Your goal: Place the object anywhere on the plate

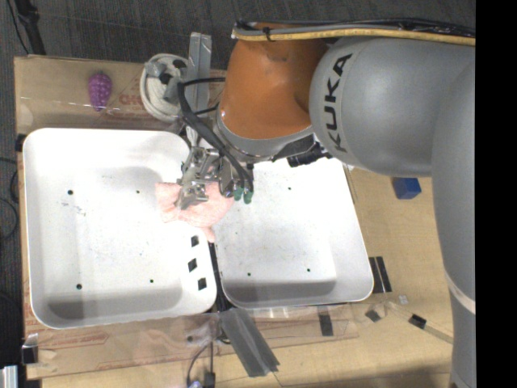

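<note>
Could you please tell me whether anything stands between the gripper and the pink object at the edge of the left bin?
Nothing visible does. The gripper is directly over the pink object, which lies against the right wall of the left bin, beside the right bin. I cannot make out a plate anywhere.

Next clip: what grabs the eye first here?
The big grey and orange arm fills the top right, its gripper hanging over the seam between the two white bins. Right under it lies a pale pink object at the left bin's right edge. A small purple item sits on the bench at upper left.
</note>
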{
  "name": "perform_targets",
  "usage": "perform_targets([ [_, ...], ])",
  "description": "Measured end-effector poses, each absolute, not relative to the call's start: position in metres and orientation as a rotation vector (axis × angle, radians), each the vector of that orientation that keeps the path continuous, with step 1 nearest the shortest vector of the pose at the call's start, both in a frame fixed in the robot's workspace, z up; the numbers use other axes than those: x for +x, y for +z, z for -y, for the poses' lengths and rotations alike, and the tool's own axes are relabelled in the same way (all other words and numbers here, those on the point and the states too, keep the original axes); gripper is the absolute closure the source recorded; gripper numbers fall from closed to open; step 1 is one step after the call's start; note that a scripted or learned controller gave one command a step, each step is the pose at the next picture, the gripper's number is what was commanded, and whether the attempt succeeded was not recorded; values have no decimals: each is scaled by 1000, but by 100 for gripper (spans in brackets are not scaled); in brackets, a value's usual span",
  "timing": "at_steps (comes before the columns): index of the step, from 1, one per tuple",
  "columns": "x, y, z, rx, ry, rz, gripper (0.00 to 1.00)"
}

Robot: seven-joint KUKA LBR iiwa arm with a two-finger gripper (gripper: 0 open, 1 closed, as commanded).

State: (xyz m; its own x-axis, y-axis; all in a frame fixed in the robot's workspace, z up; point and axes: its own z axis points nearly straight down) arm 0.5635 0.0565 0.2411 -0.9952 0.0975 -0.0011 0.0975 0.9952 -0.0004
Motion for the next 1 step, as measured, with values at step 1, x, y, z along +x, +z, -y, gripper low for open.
perform_targets([
  [1,574,232,-106,-7,0,-3141,100],
])
